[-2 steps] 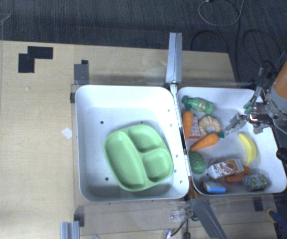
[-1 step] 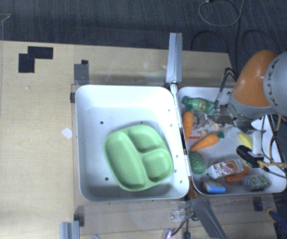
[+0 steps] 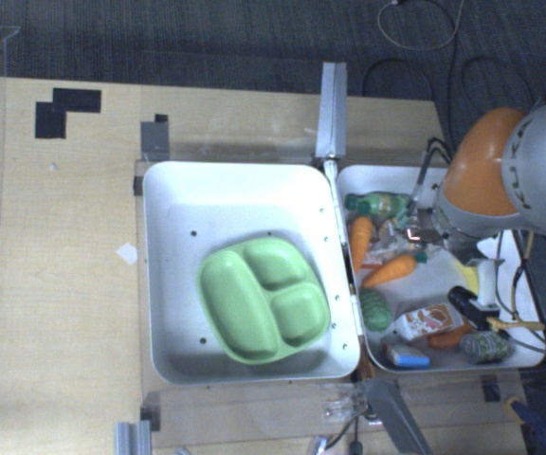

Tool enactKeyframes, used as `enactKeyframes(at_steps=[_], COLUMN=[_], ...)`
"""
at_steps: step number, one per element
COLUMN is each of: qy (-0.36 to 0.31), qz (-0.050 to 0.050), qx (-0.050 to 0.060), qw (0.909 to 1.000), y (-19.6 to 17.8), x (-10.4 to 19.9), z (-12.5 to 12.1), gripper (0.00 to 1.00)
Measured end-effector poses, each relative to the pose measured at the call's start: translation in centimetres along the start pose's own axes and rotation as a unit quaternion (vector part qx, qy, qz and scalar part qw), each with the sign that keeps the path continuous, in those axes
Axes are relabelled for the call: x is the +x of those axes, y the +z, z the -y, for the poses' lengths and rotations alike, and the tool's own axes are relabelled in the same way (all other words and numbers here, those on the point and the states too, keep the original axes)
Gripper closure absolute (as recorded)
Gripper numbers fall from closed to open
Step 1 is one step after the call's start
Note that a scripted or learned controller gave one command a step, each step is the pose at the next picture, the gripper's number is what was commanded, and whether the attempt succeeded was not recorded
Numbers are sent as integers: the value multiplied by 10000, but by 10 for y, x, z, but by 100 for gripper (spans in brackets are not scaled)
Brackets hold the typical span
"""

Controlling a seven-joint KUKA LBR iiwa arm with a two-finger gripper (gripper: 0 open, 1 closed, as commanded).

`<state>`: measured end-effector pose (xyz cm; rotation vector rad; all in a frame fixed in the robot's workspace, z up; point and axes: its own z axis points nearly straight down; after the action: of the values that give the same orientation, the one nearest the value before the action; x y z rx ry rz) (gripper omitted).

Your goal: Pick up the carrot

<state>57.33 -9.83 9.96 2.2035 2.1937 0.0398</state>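
Two shallow white bins sit side by side on the wooden bench. On the left, the left bin (image 3: 159,282) holds a green sectioned plate (image 3: 263,299), lying at a slant toward the near side.

Moving right, the right bin (image 3: 529,360) is crowded. Just inside its left wall an orange carrot-like piece (image 3: 359,240) stands with its long axis running near to far. Beside it, toward the bin's middle, lies the carrot (image 3: 391,271). Its long axis is tilted: the narrow tip points toward the left and near side, the thick end toward the right and far side, where it reaches the tool. A green bottle (image 3: 379,202) lies along the far wall, and a dark green round item (image 3: 375,309) sits just nearer than the carrot's tip. Along the near wall are a white packet with red print (image 3: 425,322), a small blue item (image 3: 408,357) and a grey-green can (image 3: 484,347).

The gripper (image 3: 417,236) is low in the bin, just above and to the right of the carrot's thick end; whether they touch cannot be told. Whether it is open or closed cannot be told, as its working end is blurred against the clutter.

The arm (image 3: 538,173) enters from the right, its orange band (image 3: 480,173) directly behind the wrist, the wrist directed leftward and down into the bin. Black cables (image 3: 425,12) trail on the floor beyond.
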Motion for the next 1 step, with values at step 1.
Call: enactKeyframes(at_steps=[1], qy=[1757], qz=[-17], qx=[8], qw=[9844], y=[0], x=[1], z=[30], gripper=[0])
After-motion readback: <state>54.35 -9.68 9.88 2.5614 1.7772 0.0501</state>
